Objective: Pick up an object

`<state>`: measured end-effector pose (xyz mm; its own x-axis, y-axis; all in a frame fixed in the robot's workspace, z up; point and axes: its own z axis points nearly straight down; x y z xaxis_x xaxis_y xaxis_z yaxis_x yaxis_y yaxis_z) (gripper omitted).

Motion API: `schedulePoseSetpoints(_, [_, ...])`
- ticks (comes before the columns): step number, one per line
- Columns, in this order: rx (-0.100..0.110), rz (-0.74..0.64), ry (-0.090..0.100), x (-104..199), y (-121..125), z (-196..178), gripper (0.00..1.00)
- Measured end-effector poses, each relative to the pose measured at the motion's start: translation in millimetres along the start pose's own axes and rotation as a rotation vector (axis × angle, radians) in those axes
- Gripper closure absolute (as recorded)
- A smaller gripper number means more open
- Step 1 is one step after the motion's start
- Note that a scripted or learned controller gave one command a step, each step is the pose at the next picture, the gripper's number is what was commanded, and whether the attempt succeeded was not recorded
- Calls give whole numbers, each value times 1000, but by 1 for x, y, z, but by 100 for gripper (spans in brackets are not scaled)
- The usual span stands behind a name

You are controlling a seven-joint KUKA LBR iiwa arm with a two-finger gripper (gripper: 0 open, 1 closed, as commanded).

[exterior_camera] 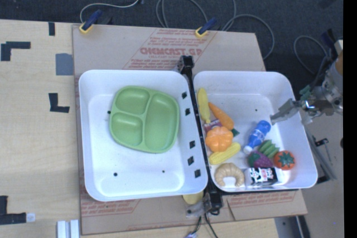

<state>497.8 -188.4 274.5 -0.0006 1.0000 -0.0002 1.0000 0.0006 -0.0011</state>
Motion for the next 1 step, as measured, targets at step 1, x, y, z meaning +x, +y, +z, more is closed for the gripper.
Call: schedulePoseSetpoints(1, [11,-2,5,35,4,110,0])
